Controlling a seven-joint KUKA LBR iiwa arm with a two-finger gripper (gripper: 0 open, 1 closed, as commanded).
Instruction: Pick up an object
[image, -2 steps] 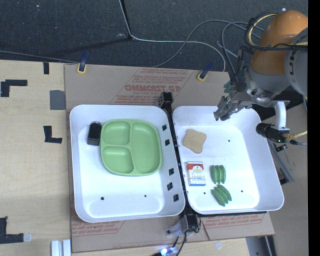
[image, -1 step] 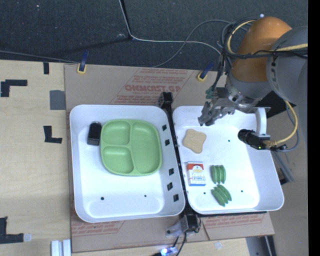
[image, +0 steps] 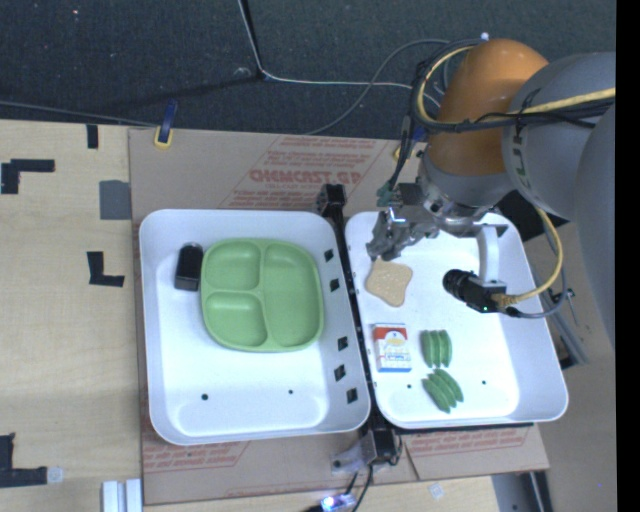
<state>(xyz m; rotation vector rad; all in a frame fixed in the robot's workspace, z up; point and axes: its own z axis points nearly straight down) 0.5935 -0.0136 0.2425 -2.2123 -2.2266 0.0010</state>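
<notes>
The arm (image: 500, 110) reaches in over the right bin (image: 530, 390), with the pincer (image: 388, 243) low at that bin's upper left corner, close to the divider between the bins. Whether it is spread or pressed together cannot be told; nothing shows pinched in it.

Well off to the pincer's left, in the left bin (image: 165, 300), lies the green divided plate (image: 263, 295). It is wide and shallow, so a try at it would likely slide off the rim.

Just below the pincer, almost under it, lies the slice of toast (image: 389, 283), probably the thing to be picked up. It is flat and thin, so the tips could close above it and come up bare, or push it toward the bin wall.

Further below the pincer sits the small red and white carton (image: 392, 349), and down and to the right of it the two pea pods (image: 438, 368). These are small and lie close together, so a grab there might nudge one aside.

Far to the left, beside the plate, rests a small black block (image: 188, 267), near the wall where the tips could strike the bin.
</notes>
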